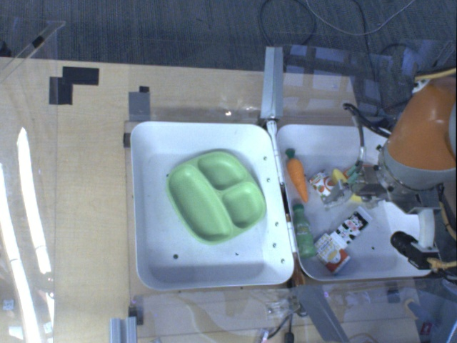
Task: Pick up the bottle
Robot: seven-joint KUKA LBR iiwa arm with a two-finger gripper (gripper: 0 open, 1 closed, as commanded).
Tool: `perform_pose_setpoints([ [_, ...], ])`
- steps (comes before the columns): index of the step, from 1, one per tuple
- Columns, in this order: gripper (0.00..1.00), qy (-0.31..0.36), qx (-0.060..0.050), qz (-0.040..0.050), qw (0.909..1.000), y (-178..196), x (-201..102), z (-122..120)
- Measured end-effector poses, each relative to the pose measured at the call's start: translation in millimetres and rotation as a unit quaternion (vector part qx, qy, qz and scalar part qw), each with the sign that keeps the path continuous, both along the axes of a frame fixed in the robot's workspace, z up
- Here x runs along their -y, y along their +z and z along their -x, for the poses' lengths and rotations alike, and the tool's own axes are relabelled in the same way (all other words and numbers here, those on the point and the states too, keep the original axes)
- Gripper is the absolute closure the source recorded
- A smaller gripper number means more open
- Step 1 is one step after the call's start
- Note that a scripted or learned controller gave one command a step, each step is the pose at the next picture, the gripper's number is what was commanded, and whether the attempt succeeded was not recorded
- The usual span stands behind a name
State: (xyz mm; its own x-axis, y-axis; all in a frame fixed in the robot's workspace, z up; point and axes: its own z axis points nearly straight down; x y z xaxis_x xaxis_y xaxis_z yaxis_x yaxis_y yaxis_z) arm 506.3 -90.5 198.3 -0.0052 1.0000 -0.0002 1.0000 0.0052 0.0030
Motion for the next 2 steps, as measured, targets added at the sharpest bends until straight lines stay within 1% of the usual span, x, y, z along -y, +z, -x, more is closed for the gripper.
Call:
perform_pose_setpoints([
  [1, 0.0, 0.029, 0.0, -0.0005, 0.9996, -13.9, -84.7, 18.8],
  [2, 0.0, -0.059, 0.0, -0.0009, 0.9982, -13.6, -101.5, 18.8],
])
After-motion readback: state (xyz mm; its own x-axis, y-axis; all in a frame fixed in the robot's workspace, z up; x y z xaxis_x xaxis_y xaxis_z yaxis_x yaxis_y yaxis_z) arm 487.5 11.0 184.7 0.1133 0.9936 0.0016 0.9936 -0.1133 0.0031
